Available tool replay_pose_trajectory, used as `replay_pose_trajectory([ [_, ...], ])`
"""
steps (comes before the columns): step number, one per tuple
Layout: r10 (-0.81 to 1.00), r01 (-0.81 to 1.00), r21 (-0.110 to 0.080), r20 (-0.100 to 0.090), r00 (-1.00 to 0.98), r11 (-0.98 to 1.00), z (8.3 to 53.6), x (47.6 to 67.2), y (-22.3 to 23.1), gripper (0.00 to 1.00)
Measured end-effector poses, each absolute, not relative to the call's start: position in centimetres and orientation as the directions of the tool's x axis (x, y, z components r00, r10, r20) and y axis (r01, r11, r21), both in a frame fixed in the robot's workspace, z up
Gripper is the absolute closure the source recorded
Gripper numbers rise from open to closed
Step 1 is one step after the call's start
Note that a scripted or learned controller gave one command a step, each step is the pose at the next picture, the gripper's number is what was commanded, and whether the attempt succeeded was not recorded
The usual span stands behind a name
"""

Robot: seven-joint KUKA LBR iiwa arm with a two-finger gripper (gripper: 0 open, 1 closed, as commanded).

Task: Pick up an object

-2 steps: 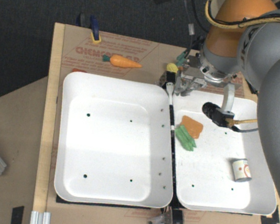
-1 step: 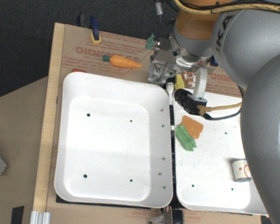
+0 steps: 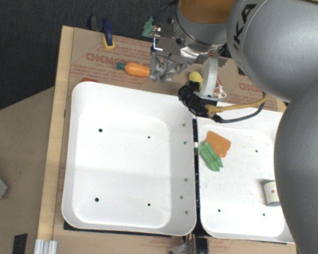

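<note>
Camera view takes in the grey arm (image 3: 298, 86) first, its bulk covering the whole stretch from one o'clock round to five o'clock, with the orange band (image 3: 204, 7) sitting at twelve o'clock above the wrist. Next in size is the left bin (image 3: 84, 141), a shallow white tray spread from the centre toward nine o'clock, and beside it, touching along a dark seam, the right bin (image 3: 234, 220) toward four o'clock, partly hidden under the arm. Both rest on a brown board (image 3: 64, 77) lettered in red. The gripper (image 3: 163, 70) hangs at twelve o'clock, above the far rim of the left bin and over the board, and I cannot tell whether it is parted or closed because the metal parts blur together there. Just beside it, at its nine o'clock, lies an orange carrot-shaped toy (image 3: 136, 69) on the board, close to the gripper but not visibly between anything. Inside the right bin, near the seam and well apart from the gripper at its five o'clock, an orange piece (image 3: 219, 143) touches a green leafy piece (image 3: 211, 157). A small pale block (image 3: 270, 192) sits further toward three o'clock at the arm's edge.
</note>
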State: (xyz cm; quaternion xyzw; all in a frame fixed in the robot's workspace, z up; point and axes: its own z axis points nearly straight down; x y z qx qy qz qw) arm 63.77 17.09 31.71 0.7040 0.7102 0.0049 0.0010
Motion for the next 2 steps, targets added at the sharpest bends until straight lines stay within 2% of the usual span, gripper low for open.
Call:
replay_pose_trajectory([
  [1,1.0,1.0,0.009,0.005,-0.008,0.008,38.8,62.0,22.9,1.0],
  [2,1.0,1.0,-0.004,0.0,-0.002,0.002,38.3,58.2,22.4,1.0],
])
